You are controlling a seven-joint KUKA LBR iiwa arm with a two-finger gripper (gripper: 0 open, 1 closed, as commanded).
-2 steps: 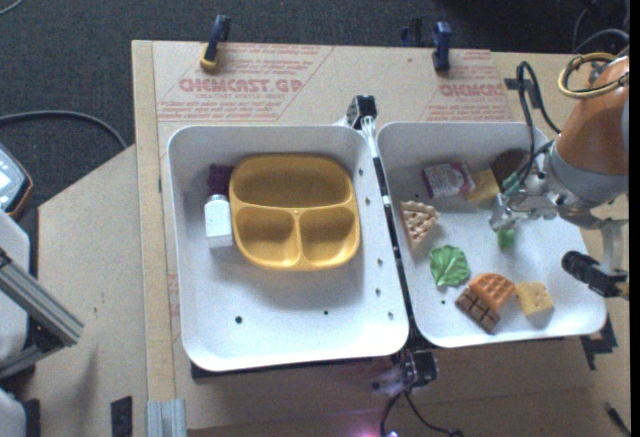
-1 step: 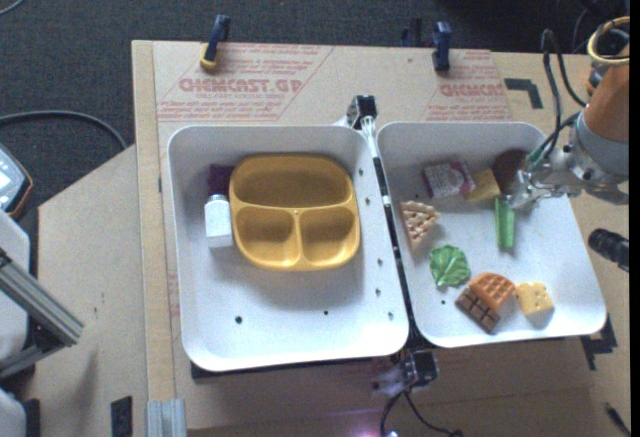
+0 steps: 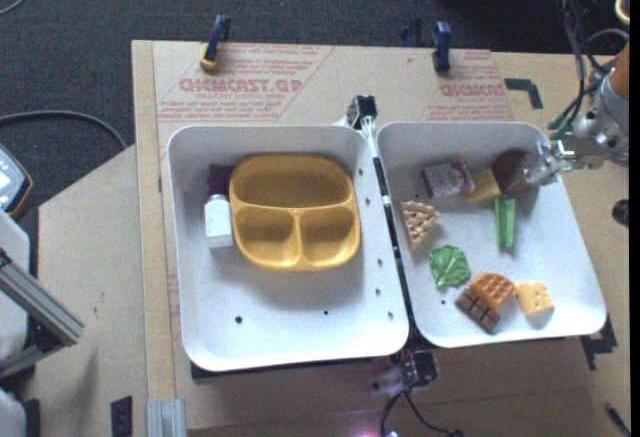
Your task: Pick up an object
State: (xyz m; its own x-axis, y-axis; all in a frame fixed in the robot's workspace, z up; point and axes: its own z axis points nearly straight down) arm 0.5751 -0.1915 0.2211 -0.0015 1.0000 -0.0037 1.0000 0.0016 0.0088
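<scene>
Soft, even overhead light; low-resolution, slightly blurred frame; faint shadows inside the two shallow white plastic bins (image 3: 190, 325); no glare.

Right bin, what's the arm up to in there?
The arm's gripper sits low at the right bin's far right corner, right by a dark brown toy. Whether it has a hold on it is unclear. The other toy food lies loose in that bin. The left bin holds a yellow tray.

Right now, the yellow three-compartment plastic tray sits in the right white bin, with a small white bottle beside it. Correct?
Not quite. The camera view shows the yellow three-compartment plastic tray in the left white bin, not the right one. The small white bottle does stand beside it.
</scene>
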